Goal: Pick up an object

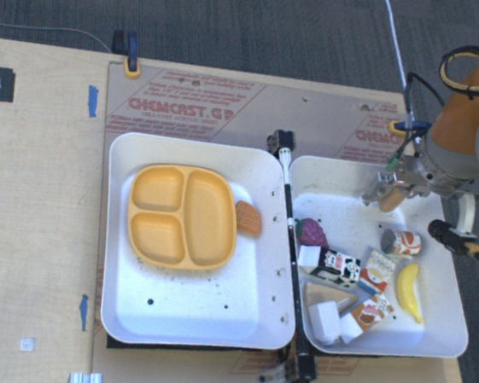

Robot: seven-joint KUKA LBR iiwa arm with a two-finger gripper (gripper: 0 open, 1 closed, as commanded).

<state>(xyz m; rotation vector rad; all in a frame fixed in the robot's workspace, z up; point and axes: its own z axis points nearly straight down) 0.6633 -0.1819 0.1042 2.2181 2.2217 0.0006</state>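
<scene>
My gripper [383,195] hangs over the back part of the right bin [441,342], near its far edge and apart from the pile of objects. In that bin lie a purple item [312,232], a black-and-white carton [340,266], a small can [404,243], a yellow banana [408,291], red-and-white packets [372,310] and white blocks [328,321]. A small tan shape shows at the gripper's tip; what it is cannot be made out.
The left bin [123,306] holds a yellow divided plate [182,216] and an orange-brown snack [249,220] beside it. A black clamp [281,141] sits where the two bins meet at the back. The arm's grey and orange body [476,110] rises at the right.
</scene>
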